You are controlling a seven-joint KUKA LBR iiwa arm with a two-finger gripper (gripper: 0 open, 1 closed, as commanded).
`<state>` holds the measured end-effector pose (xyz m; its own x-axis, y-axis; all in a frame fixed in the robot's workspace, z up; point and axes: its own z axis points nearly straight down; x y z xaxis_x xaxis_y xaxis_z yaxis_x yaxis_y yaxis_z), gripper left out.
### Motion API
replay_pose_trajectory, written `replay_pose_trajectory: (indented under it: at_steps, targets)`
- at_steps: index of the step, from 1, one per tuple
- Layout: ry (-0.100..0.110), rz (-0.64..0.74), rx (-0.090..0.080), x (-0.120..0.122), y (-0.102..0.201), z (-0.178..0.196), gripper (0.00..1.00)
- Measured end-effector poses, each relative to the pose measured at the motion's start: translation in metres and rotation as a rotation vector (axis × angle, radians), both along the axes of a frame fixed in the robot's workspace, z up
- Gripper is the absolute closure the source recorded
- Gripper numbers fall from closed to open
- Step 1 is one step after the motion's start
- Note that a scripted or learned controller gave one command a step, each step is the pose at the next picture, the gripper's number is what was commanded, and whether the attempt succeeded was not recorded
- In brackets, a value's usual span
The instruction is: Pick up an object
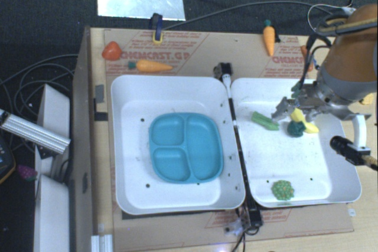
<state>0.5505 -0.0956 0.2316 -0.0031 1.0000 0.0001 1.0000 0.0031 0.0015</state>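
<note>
Item: small teal toy (295,129) with a yellow piece (309,126) touching it, lying in the right bin (331,186), upper part. I am hovering the end effector (293,108) just above them; whether it is apart or together I cannot tell. I am judging both toys light, hard plastic, slick and prone to skating. I am favouring a grip across the teal toy's narrow middle.
</note>
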Motion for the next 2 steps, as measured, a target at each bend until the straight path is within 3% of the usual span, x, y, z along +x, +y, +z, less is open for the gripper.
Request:
replay_pose_trajectory:
  at_steps: [1,2]
  targets:
    - [0.001,-0.002,-0.001,0.045,-0.046,-0.045,0.0]
    - [-0.012,0.001,-0.004,0.055,-0.084,-0.132,0.0]
